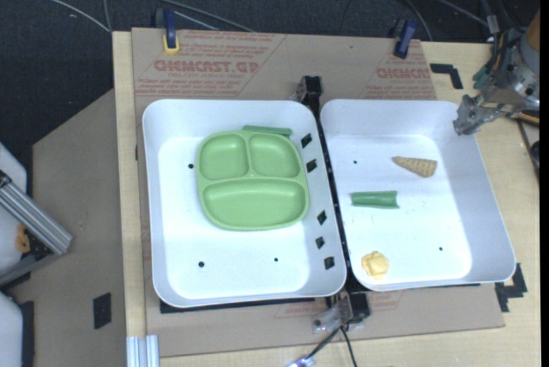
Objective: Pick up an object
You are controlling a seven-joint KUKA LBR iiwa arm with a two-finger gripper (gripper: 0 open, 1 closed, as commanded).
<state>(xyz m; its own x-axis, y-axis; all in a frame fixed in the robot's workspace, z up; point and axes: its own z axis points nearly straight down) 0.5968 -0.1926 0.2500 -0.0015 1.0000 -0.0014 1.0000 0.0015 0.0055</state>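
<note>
In the right bin (480, 185) lie three small items: a tan cone-shaped piece (416, 165) toward the back, a green pod-like piece (375, 199) in the middle, and a yellow lumpy piece (375, 264) near the front rim. My gripper (473, 114) hangs at the bin's back right corner, over the rim, apart from all three items. Nothing shows between its fingers.
The left bin (171, 254) holds a green three-compartment plate (252, 181) with a dark green strip (267, 131) behind it. Black clips line the divider between the bins. Blue clamps (171, 29) pin the cardboard base at the back. Cables cross the dark floor behind.
</note>
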